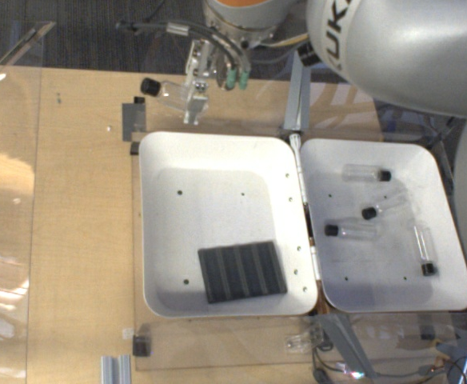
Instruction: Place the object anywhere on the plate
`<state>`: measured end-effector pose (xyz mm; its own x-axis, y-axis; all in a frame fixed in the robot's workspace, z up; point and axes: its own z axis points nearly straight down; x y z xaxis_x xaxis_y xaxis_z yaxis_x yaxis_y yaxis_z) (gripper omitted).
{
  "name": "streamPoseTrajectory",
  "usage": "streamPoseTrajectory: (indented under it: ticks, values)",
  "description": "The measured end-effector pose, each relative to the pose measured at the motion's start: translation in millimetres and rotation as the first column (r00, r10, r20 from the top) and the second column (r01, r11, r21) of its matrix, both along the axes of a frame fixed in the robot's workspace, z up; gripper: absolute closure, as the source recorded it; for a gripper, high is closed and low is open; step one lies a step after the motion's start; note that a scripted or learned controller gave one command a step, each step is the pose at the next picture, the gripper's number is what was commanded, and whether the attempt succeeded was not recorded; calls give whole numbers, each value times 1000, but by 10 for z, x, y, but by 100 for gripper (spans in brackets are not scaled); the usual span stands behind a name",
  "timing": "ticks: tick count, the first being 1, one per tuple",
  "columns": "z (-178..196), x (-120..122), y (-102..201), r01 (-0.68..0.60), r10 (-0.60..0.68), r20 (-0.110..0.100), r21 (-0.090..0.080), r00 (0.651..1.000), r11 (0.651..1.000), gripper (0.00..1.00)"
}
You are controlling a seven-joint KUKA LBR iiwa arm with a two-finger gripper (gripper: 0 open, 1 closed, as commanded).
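A wooden worktop [65, 214] is carrying two white bins. The fingers [195, 102] are clamping a clear vial [163, 90] beyond the left bin [157, 214]; next, carrying it over the black ridged plate [241, 272].

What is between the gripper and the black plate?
In the camera view, just the left bin's bare white floor lies between the gripper and the plate.

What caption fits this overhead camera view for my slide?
Gripper holds a clear vial above the left bin with its ribbed black plate; four vials lie in the right bin.
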<state>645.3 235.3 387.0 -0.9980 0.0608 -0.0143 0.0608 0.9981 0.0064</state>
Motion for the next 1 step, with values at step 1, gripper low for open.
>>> streamPoseTrajectory:
  ticks: [1]
  values:
    - [-475,32,-1,435,-435,-10,0,900,900,100]
